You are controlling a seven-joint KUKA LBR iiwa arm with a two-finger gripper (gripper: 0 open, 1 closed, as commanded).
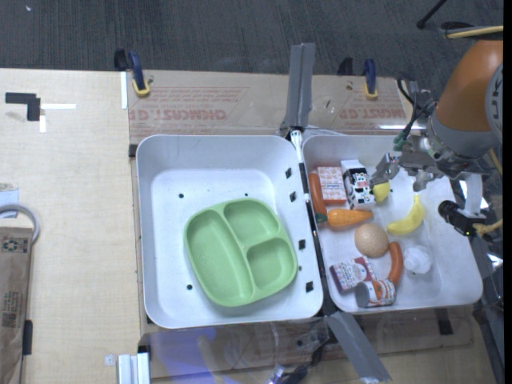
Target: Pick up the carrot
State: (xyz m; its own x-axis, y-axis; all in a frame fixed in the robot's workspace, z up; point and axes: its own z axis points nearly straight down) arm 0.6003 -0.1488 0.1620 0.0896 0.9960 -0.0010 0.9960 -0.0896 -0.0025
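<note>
The carrot (pixel 350 218) is orange and lies on its side in the left half of the right bin (pixel 456 290), its tip pointing right. My gripper (pixel 404 174) hovers over the back of that bin, up and to the right of the carrot and apart from it. Its fingers (pixel 389 168) stand open with nothing between them. The grey arm with its orange band (pixel 472 86) comes in from the right.
Around the carrot lie a red-and-white carton (pixel 330 184), a small cow-print box (pixel 357 182), a yellow piece (pixel 382 190), a banana (pixel 408 218), an egg (pixel 371 240), a red sausage (pixel 395 262) and a can (pixel 376 293). A green divided plate (pixel 240 250) sits in the left bin (pixel 160 182).
</note>
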